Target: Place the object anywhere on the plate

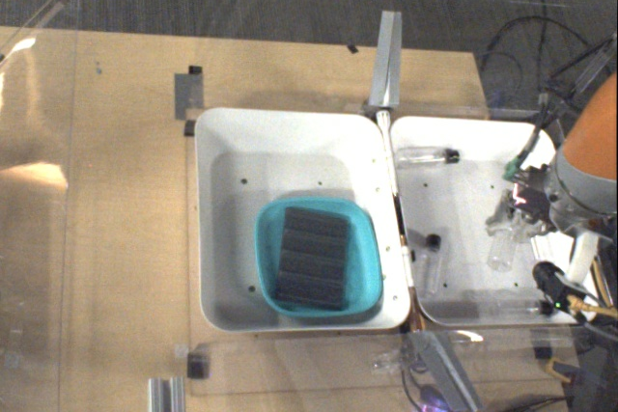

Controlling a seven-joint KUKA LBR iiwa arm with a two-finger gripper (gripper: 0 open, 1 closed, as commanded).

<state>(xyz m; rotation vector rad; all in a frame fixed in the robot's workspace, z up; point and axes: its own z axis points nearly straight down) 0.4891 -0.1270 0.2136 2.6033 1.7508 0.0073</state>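
A teal square plate (365, 251) lies in the left white bin (222, 207), toward its front. A dark grey ridged block (311, 256) rests flat on the plate, covering most of its middle. The gripper (519, 206) hangs over the right side of the right bin (463, 304), far from the plate, with the grey arm and its orange band behind it at the frame's right edge. A clear, glassy item (501, 248) lies just below the gripper; I cannot tell whether the gripper touches it.
In the right bin a clear tube with a dark cap (425, 154) lies near the back wall, and a small black piece (432, 242) sits by the left wall. A metal divider post (386, 63) stands between the bins. Cables trail at the right.
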